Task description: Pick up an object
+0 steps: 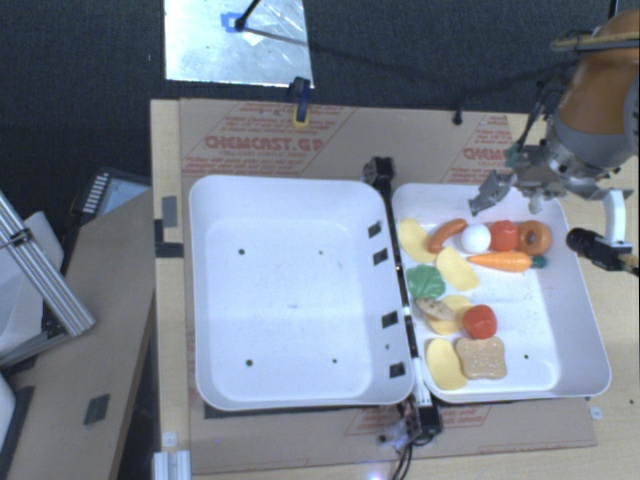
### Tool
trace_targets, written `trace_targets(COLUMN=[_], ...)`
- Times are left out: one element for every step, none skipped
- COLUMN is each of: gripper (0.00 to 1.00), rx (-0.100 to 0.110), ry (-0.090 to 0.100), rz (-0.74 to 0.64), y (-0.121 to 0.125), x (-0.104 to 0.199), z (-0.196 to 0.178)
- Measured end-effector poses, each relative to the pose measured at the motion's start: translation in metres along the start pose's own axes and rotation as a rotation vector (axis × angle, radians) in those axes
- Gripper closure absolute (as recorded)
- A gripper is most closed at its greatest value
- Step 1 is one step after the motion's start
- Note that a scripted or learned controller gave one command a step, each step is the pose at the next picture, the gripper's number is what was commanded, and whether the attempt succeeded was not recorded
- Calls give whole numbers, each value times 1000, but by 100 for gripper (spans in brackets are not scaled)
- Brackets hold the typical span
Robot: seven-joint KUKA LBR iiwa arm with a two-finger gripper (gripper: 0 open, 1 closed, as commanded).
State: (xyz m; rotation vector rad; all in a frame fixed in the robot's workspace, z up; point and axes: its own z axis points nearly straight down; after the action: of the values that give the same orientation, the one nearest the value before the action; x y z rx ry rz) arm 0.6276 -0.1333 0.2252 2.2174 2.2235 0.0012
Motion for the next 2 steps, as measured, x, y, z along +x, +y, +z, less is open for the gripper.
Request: trace_targets(gripper=[0,0], rx=[2,0], ry=[-1,0], rz=[4,0], y=[-3,-2], x=[-59,-56], z=[82,78])
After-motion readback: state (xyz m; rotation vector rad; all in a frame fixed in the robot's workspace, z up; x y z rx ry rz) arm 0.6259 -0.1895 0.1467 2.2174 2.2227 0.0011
